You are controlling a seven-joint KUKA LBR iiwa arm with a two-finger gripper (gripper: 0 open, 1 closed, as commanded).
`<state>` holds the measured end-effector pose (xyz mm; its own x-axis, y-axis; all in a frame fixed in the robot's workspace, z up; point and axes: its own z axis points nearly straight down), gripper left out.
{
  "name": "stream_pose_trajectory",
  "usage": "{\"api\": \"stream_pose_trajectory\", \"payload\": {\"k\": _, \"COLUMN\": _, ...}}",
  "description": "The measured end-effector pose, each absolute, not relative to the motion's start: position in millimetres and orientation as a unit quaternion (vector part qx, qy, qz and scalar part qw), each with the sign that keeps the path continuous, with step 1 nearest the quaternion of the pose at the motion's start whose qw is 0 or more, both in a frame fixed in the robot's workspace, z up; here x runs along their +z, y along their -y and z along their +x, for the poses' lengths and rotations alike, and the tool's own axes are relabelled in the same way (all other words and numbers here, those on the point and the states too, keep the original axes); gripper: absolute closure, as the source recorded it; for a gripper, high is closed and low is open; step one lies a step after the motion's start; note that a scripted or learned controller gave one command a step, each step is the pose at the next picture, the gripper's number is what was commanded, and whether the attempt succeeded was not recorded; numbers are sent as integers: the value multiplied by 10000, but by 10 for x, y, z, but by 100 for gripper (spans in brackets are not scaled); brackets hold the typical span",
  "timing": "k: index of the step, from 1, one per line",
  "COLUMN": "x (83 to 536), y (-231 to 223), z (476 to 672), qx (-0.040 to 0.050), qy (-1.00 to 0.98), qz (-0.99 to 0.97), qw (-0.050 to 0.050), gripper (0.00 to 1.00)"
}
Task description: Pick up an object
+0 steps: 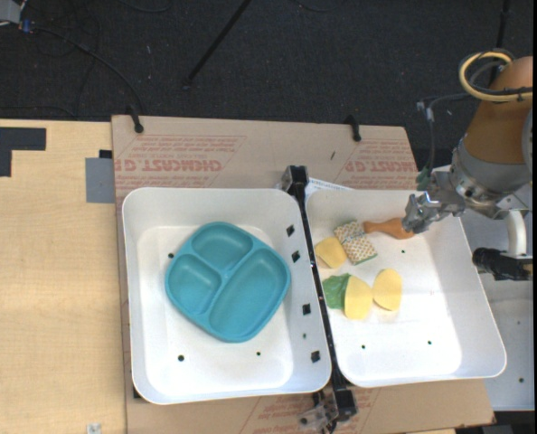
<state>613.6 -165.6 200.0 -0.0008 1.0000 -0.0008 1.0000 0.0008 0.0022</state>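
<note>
The gripper hangs over the upper right corner of the right bin, and its dark fingers are too small and blurred to tell whether they are apart or together. Just beside it, to the left, an orange handle runs leftward to a checkered pad; together they look like one brush, though that is a guess. The handle's tip reaches the gripper, but nothing shows it clamped there. Left of the pad lies a yellow block, touching it. Below sit a green piece, a yellow piece against it and a second yellow piece just beside, all crowded near the divider between the bins. Any of these could serve as the object to pick up; the handle is the closest, and its slim length probably suits a two-finger grasp. Behind the gripper the arm rises toward the right edge, orange band above the grey wrist, reaching in from that side. The left bin holds a teal plate with three compartments, well apart from the gripper.
</note>
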Motion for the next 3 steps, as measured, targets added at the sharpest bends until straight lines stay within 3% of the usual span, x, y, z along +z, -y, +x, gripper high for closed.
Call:
{"api": "stream_pose_trajectory", "payload": {"k": 1, "x": 2361, "y": 1664, "z": 6141, "qx": 5, "qy": -7076, "qz": 7066, "qw": 8, "gripper": 100}}
{"api": "stream_pose_trajectory", "payload": {"k": 3, "x": 2334, "y": 857, "z": 5609, "qx": -13, "qy": -7077, "qz": 7065, "qw": -24, "gripper": 100}}
